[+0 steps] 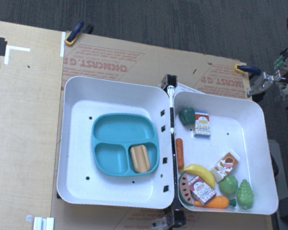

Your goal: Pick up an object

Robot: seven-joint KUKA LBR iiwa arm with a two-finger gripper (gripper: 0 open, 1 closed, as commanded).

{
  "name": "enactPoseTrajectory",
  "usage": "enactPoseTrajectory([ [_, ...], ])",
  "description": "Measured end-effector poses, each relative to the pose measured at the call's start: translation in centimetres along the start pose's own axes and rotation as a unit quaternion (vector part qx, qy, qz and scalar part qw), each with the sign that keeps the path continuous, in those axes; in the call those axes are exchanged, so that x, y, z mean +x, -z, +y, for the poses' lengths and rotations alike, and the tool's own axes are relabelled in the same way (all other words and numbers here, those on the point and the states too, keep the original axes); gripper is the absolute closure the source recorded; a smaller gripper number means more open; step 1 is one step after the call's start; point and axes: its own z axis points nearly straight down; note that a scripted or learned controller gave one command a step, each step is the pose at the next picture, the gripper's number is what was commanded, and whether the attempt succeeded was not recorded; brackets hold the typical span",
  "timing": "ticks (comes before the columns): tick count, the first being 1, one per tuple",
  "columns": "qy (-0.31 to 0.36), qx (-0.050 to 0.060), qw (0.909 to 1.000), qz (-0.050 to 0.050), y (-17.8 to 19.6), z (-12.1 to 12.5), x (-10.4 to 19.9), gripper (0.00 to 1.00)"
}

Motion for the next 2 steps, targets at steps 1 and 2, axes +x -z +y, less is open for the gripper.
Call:
enactPoseTrajectory([
  [1,-0.002,0.000,1.0000,0.000,-10.8,-7.8,4.3,0.00],
  [2,-0.002,-0.002,1.0000,0.000,-18.5,-15.7,4.9,0.00],
])
